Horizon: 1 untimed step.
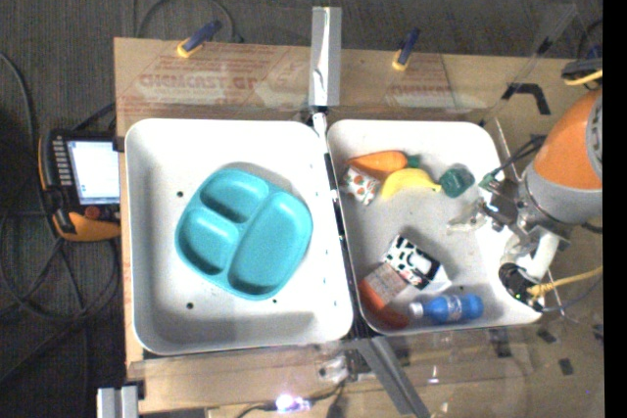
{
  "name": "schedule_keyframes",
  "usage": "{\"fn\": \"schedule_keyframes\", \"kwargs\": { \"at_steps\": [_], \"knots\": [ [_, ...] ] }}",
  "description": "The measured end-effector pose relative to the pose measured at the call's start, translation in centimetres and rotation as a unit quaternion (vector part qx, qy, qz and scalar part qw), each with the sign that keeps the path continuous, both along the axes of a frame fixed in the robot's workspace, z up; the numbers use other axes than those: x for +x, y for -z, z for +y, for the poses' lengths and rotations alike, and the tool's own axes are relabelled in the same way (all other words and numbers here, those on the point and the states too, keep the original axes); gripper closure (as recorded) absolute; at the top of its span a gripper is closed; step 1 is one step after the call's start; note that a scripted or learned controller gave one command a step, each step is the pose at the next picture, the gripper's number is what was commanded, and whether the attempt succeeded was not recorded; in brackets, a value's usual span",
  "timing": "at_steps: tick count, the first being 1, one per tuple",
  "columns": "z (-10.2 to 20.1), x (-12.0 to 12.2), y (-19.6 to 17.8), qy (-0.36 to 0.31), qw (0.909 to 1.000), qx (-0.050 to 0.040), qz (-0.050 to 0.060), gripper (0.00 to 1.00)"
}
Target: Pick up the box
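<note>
- I see the arm (573, 166), grey with an orange band, entering at the right edge of the right bin (482, 134); the gripper (487, 209) sits at that bin's right wall, about halfway down it.
- I cannot tell from this view whether the gripper is spread or pressed together; nothing is visibly pinched in it.
- The box (410, 261), black and white, lies tilted on the bin floor, left of the gripper and nearer the front wall, clear of the gripper.
- Beyond the box from the gripper, toward the front left corner, I see a reddish-brown item (377, 294) touching the box's lower edge.
- A blue bottle (446, 308) lies on its side below the gripper along the front wall.
- Left of the gripper and farther back lie a teal object (457, 179), a banana (409, 181), a carrot (377, 162) and a small patterned packet (361, 184).
- Far left of the gripper, the left bin (147, 152) holds a teal divided plate (245, 228).
</note>
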State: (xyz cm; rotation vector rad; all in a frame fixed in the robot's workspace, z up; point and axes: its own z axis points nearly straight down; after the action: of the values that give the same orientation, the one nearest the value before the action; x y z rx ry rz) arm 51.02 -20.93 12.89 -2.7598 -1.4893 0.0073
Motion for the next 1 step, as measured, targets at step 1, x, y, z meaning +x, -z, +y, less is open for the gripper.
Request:
{"fn": "schedule_keyframes", "kwargs": {
  "at_steps": [1],
  "knots": [
    [8.45,-2.58,3.53,0.078,0.997,-0.0027,-0.004,0.0]
  ]
}}
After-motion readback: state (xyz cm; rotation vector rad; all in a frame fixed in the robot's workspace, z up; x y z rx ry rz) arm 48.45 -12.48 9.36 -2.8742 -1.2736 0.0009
